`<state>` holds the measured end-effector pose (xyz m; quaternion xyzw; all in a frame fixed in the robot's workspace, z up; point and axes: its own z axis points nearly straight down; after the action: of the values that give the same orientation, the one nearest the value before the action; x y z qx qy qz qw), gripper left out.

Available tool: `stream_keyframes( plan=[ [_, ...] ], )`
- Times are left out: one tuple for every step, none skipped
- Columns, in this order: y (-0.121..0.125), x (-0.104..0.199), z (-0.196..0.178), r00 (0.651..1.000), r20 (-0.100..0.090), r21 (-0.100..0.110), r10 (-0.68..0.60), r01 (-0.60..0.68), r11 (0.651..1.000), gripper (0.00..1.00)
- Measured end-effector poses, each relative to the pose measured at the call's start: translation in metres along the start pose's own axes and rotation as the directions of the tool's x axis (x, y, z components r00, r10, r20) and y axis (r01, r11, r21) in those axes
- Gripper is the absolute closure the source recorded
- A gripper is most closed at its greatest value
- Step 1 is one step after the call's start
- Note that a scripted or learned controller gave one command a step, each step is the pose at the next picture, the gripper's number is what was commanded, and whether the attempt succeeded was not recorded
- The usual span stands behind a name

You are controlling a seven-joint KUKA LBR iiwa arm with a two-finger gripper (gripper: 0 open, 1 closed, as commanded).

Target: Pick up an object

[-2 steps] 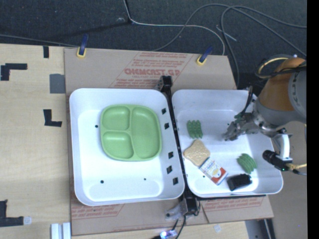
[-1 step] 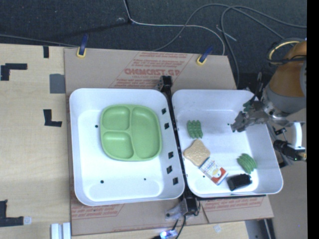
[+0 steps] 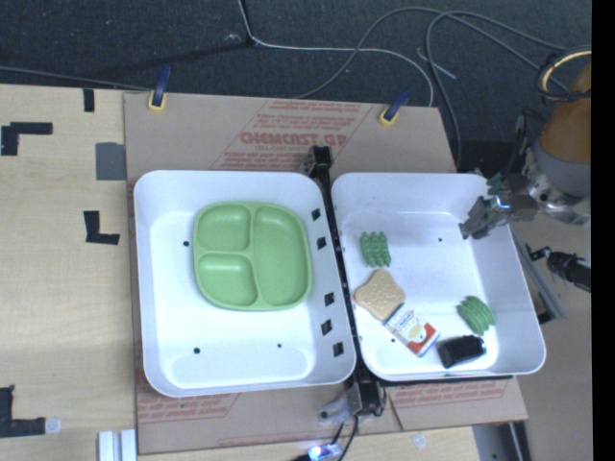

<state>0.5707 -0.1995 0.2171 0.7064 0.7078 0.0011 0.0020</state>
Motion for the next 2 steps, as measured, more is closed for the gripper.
stream_keyframes(
  plan=[
    [-0.001, 0.057, -0.011, 1.0, -0.002, 0.004, -0.004, 0.004, 1.0, 1.0],
    [0.004, 0.101, -0.013, 1.0, -0.003, 0.005, -0.004, 0.004, 1.0, 1.0]
  ],
)
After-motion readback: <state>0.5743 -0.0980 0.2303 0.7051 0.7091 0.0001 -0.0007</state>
